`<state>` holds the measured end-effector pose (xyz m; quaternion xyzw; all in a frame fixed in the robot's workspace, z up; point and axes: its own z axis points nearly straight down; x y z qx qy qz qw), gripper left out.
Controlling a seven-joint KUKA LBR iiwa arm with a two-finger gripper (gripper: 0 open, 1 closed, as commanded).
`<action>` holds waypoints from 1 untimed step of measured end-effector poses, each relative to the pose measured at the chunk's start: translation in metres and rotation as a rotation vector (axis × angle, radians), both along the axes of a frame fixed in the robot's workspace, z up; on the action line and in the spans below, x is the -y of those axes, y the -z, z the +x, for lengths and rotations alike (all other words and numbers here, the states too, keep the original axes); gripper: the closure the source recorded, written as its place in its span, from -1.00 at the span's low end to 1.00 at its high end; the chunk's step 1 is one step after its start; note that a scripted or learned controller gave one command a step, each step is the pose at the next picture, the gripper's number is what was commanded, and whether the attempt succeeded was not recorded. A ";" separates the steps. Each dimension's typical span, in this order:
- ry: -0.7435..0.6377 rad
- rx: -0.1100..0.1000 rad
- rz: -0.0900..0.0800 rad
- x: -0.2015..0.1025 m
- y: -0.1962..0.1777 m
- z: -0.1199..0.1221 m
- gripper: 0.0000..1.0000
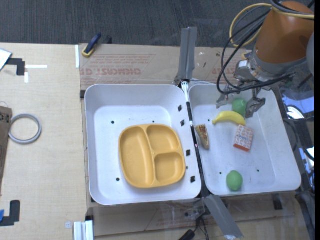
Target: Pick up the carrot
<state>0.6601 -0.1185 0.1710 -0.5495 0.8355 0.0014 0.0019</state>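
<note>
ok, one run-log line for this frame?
gripper: open, over small green item in right white bin | grasp: none | yellow banana: just below | carrot: not identified

Red print runs upside down along the cardboard sheet [131, 64] at twelve o'clock of the left bin [95, 149]; it appears to read "CHEMCAT", the remainder too blurred.

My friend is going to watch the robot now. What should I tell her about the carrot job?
Hand: open, holding nothing, over a green thing at the back of the right bin.
Carrot: probably the orange-brown piece by that bin's left wall, away from the hand.
Done: nothing picked up yet.
Left: move to the carrot, grab it, lift it.
</note>
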 end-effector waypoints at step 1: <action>0.008 0.004 0.005 0.000 -0.009 0.001 1.00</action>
